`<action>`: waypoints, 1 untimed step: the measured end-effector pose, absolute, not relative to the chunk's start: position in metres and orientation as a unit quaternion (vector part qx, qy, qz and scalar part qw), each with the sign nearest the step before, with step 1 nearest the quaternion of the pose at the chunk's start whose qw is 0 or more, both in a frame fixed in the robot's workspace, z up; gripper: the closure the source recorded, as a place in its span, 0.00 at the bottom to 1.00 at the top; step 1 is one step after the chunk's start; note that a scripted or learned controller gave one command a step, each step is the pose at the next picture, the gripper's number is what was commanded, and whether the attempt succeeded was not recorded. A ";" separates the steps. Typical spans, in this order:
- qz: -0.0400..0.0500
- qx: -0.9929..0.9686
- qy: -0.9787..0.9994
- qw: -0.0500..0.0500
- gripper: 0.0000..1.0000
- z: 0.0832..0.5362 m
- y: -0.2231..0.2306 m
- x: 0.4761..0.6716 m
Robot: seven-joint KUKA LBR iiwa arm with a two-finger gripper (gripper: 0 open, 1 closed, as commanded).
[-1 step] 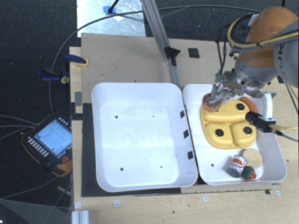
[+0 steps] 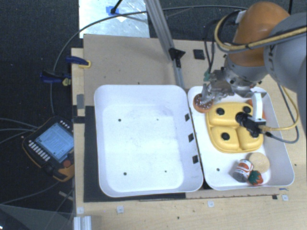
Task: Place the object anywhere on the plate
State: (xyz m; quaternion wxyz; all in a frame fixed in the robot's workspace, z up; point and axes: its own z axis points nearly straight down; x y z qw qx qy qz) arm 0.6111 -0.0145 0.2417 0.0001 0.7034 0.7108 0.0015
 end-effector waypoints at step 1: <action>0.001 0.704 0.710 0.000 1.00 0.234 0.029 0.616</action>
